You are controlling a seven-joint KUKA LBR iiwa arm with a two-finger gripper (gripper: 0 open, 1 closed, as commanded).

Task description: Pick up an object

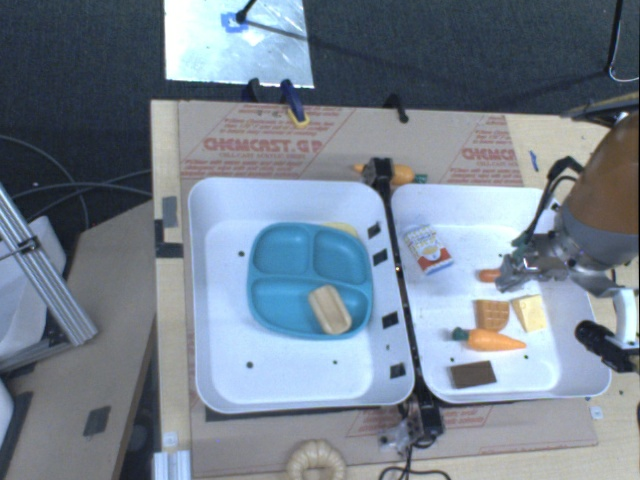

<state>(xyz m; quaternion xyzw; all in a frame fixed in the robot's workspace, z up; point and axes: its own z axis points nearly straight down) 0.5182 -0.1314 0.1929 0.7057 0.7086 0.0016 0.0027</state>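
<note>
End effector (512, 271) sits low over the right bin (570, 373), approx. mid-bin toward its right side, arm coming in from the right. Its dark metal tip is blurred; can't tell how far open it is or whether it has hold of anything.

Nearest item: a small orange piece (488, 276) just left of the tip, touching or nearly so, partly hidden by it, so its long axis is unclear. Just below the tip lie a waffle-like square (491, 314) and a pale yellow wedge (530, 313), side by side. Below those, a toy carrot (488, 341) lies w/ long axis left-right, green end to the left. A brown block (471, 374) is near the bin's front edge. A small carton (426, 247) is up-left, well apart.

Left bin (215, 268) holds a blue divided plate (300, 268) w/ a bread-like piece (329, 309) in one compartment; far from the tip. Which item is targeted: likely the small orange piece, judging by closeness.
</note>
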